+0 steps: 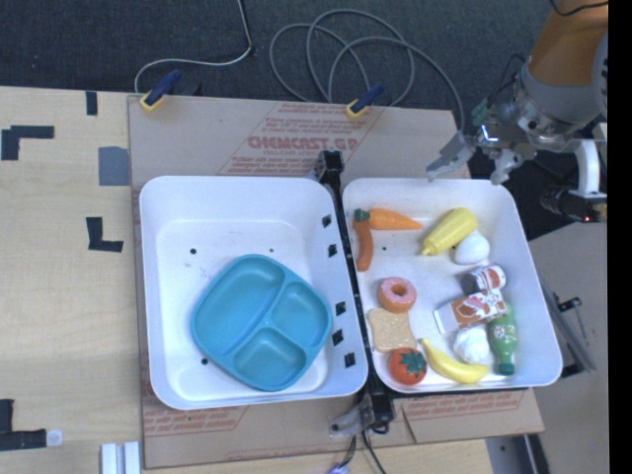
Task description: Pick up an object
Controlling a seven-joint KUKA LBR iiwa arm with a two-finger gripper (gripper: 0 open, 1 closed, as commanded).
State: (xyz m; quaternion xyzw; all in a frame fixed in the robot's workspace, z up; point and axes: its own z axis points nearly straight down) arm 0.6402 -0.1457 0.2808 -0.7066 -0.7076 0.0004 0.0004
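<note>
A: Left bin (pixel 163 215)?
B: One thing in it, a blue divided tray (pixel 261 321), three compartments, lying flat toward the front right of the bin.

A: Right bin (pixel 528 265)?
B: Toy food, loads. Back left: an orange carrot (pixel 393 220) lying crosswise, and a darker orange sausage-like piece (pixel 362 244) running front to back, right by the carrot's blunt end. Back right: a yellow corn cob (pixel 449 230) tilted, with a white egg (pixel 471 249) touching its lower end.

A: Middle?
B: Pink-frosted doughnut (pixel 398 293). Slice of toast (pixel 392 329) just in front of it. Red tomato (pixel 407 365) at the front edge, beside a yellow banana (pixel 452 361).

A: Right side?
B: A red-and-white can (pixel 485 279), a red-and-white carton (pixel 472 310) below it, a white rounded piece (pixel 472 343) I can't name, and a green bottle (pixel 504 341) lying along the right wall. All crowded, touching or nearly so.

A: Gripper?
B: The gripper (pixel 472 164) sits above the back right corner of the right bin, just outside its rim, over the cardboard (pixel 286 141). Jaws spread wide, nothing between them. Orange band of the arm (pixel 568 38) is at top right.

A: Task object?
B: Any of the toys, all lying in the right bin, none lifted.

A: Else?
B: Cardboard sheet on the worktop (pixel 59 265), two yellow-and-blue clamps (pixel 161 89) on its back edge, grey cable (pixel 346 57) looped behind.
</note>
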